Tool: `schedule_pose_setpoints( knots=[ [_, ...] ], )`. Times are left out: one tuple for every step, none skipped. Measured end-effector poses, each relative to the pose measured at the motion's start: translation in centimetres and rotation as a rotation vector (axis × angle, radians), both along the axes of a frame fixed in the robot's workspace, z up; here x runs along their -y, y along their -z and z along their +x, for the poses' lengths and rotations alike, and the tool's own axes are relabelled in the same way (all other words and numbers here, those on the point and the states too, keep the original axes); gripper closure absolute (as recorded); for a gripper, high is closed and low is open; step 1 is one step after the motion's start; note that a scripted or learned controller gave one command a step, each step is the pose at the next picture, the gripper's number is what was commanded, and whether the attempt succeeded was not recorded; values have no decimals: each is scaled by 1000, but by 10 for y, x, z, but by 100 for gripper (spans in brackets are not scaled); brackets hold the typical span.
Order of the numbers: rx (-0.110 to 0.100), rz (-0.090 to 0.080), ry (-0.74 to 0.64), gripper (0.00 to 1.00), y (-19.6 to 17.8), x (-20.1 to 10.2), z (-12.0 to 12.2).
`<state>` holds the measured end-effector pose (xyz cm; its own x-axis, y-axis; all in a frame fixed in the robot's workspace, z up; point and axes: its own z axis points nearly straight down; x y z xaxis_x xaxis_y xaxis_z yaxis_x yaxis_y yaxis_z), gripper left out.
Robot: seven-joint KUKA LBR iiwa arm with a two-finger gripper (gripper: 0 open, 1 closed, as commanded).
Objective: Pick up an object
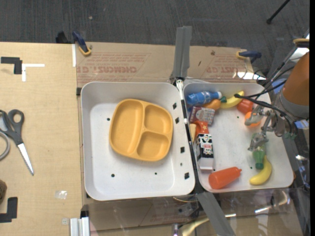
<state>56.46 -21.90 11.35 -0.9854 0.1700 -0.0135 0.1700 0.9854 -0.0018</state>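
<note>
The gripper [258, 142] hung over the right bin [231, 146], above a green object [259, 157]; whether it gripped anything could not be told. The banana [262, 173] beside it looked light, smooth, best pinched mid-length.

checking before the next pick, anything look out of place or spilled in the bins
Nothing looks spilled or broken. The yellow divided plate sits alone, slightly askew, in the left bin. The right bin holds a loose jumble along its left and top sides, and a milk carton lies on its side.
</note>
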Motion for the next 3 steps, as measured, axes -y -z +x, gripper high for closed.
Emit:
schedule_pose_setpoints(
  knots=[
    [-10, 4, 20, 0, 21, 3, -27],
    [-5, 1, 18, 100, 11, 2, -25],
    [-5, 2, 18, 0, 11, 2, -25]
  ],
)
